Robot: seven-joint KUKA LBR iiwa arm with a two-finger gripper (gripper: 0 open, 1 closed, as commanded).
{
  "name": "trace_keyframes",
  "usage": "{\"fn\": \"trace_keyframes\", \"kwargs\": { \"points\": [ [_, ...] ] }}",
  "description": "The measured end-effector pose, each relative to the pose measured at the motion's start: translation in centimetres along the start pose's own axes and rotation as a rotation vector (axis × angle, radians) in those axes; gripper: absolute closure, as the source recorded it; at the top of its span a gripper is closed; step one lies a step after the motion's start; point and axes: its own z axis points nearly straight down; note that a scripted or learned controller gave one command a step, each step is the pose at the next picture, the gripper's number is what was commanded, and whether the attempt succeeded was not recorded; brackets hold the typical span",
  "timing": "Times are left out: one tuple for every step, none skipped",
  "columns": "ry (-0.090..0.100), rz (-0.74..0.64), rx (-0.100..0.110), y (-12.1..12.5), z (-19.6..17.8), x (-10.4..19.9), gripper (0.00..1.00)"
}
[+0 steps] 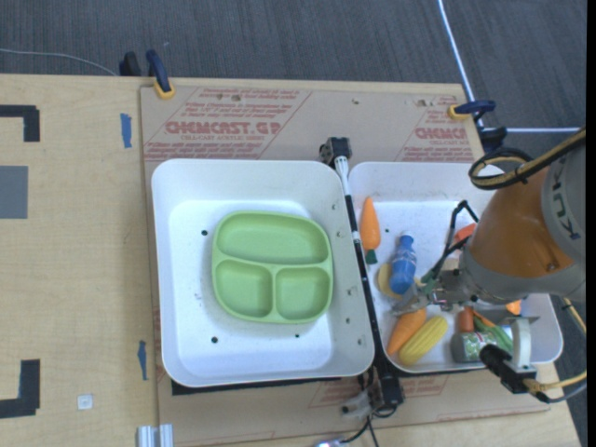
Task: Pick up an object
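The right bin (424, 189) holds several toy items. An orange carrot (370, 222) lies by its left wall and a blue bottle (402, 264) sits just below it. A yellow corn cob (424, 336) and another orange piece (403, 330) lie near the front wall. A green can (478, 345) rests at the front right. My gripper (430, 289) hangs low over the middle of this bin, between the blue bottle and the corn cob. The orange-banded wrist (517, 245) hides the bin's right part.
The left bin (177, 250) carries a light green divided plate (272, 266). A black bracket and rod (337, 152) run along the seam between the bins. Clamps (160, 77) hold the cardboard sheet at its far corners. Cables (503, 161) loop above the arm.
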Motion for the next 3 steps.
{"fn": "trace_keyframes", "kwargs": {
  "points": [
    [-0.007, 0.002, -0.010, 0.2, -1.1, -0.2, 1.00],
    [-0.006, 0.002, -0.009, 0.2, -1.1, -0.2, 0.00],
    [-0.001, 0.001, 0.000, 0.0, 0.0, 0.0, 0.00]
  ]
}}
